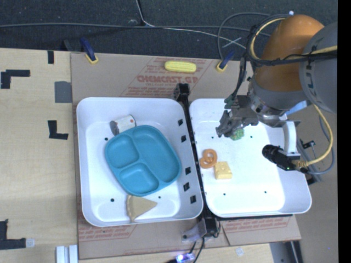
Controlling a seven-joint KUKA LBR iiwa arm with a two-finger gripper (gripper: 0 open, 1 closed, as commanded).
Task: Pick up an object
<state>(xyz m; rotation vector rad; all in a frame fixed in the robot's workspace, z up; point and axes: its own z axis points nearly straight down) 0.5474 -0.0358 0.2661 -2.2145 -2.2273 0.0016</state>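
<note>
The grey arm [285,64] reached into the right bin [274,201], its end effector [231,126] over a small green object [237,135], grip state impossible to tell, with a pretzel [208,158] and cheese wedge [222,171] nearby.

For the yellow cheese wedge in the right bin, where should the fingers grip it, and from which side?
Take the yellow cheese wedge from above, across its two straight sides. It lies flat, and the orange pretzel sits close at its upper left, so that side is probably crowded.

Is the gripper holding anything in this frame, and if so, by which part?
Cannot be told. The gripper is low in the right bin at a small green object, but no grasp on it is visible.
</note>
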